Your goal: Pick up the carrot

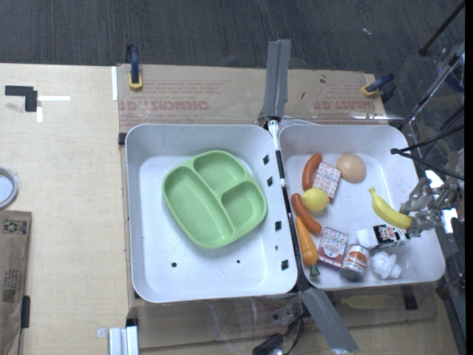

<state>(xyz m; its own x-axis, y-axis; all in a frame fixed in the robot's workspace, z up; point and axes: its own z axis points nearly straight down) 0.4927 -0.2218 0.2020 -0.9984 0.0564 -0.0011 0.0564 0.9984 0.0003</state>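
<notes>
The carrot (307,247) lies in the right bin (399,140), hard against that bin's left wall, with its long axis running nearly straight up and down the view, thick end low and the tip pointing up toward a red sausage (305,212) that touches it from above. From the pincer (423,211), which sits at the bin's far right rim, the carrot is well apart, across the whole width of the bin and a little lower in the view. How wide the pincer stands cannot be told; it is a tangle of metal at the edge and nothing is visibly held.

Between pincer and carrot lie a banana (387,208) just beside the pincer, then a small can (355,261) and a red carton (333,244) close against the carrot's right side. My reading is that the reach must cross this clutter, and a grip set across the carrot's short width would suit.

The left bin (140,220) holds a green divided plate (214,198). Both bins rest on a pale wooden surface (59,161), with clamped cardboard (199,95) and dark carpet (185,13) behind.
</notes>
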